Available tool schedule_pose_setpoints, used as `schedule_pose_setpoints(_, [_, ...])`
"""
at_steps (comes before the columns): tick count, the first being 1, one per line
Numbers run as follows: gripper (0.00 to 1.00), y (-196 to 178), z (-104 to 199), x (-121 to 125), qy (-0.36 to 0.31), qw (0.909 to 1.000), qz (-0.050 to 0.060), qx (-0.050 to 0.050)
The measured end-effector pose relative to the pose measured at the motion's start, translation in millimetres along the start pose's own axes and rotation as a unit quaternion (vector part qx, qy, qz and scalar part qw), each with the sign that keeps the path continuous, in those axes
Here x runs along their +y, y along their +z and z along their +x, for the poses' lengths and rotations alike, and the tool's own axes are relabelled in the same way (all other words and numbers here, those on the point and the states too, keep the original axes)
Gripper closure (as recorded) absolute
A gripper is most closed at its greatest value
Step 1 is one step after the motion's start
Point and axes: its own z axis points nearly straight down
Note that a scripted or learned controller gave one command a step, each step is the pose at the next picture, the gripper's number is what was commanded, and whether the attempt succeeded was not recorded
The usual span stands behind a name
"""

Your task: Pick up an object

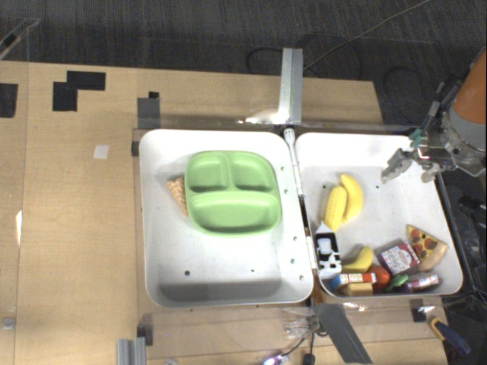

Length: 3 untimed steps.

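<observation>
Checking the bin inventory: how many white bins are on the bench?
2. The left bin holds a green tray; the right bin holds bananas and small items near its front edge.

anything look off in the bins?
One oddity: a tan waffle-like piece in the left bin lies partly tucked under the green tray, only its left edge showing. In the right bin, the toys are crowded into the near corner; the banana lies apart. No spill or damage seen.

yellow bananas [342, 200] mid right bin, pizza slice [425, 245] by right wall
</observation>
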Motion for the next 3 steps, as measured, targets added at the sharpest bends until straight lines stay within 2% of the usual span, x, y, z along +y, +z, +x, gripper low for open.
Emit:
schedule_pose_setpoints(1, [0.00, 130, 73, 10, 0.051, 0.9987, -0.001, 0.000])
schedule_pose_setpoints(2, [1.00, 120, 74, 12, 0.052, 0.9987, -0.002, 0.001])
schedule_pose_setpoints(3, [1.00, 39, 135, 47, 0.032, 0.9995, 0.000, 0.000])
